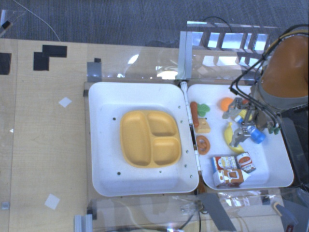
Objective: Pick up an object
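White plastic forms both shallow bins on the pale wooden surface [43,144]. The left bin [104,173] carries a yellow divided tray [149,138] near its middle, three compartments facing up. The right bin [277,166] holds the small toy foods. Along its left wall lie a red sausage [194,111], a green piece [203,108] just beside it, a yellow-orange wedge [204,125] and a round reddish slice [202,144] nearer the camera. An orange ball [226,103] sits toward the far side, a yellow banana [230,136] lies in the middle, and a blue object [258,137] rests just right of it. At the near edge lies a white and red carton [231,170], with a small round-labelled package [246,162] touching its right end.

The grey arm [285,76] with its orange band reaches in from the right, and the gripper [241,129] hangs over the middle of the right bin, directly above the banana and next to the blue object. Whether the fingers are apart or together cannot be told from this angle, and nothing is visibly clamped between them.
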Controlling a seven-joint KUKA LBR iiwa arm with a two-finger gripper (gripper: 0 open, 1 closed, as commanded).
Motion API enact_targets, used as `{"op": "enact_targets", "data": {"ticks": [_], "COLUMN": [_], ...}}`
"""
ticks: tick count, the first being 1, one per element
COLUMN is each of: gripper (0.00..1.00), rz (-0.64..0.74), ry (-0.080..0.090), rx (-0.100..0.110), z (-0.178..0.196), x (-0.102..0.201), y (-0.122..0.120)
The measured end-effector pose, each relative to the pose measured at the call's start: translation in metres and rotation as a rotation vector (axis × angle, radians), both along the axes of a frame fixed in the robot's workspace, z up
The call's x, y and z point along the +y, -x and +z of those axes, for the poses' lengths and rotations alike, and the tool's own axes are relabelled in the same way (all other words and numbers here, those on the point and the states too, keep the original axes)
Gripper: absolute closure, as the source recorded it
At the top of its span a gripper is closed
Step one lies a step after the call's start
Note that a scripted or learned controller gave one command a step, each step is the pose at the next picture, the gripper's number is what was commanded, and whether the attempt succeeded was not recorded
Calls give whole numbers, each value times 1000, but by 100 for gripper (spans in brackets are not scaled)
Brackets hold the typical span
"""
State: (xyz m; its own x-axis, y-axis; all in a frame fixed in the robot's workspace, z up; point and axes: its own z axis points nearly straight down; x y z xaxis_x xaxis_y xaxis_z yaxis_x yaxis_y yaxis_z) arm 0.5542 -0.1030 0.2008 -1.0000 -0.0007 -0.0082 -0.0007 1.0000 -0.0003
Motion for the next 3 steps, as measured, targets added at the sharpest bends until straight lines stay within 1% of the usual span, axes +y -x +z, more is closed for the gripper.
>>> {"op": "enact_targets", "data": {"ticks": [1,2,3], "gripper": [0,100,100], "rz": [220,224,-44], "ry": [2,4,1], "rx": [-3,-14,-5], "z": [-104,-91,-85], "x": [-16,-15,-75], "y": [-66,-70,-115]}}
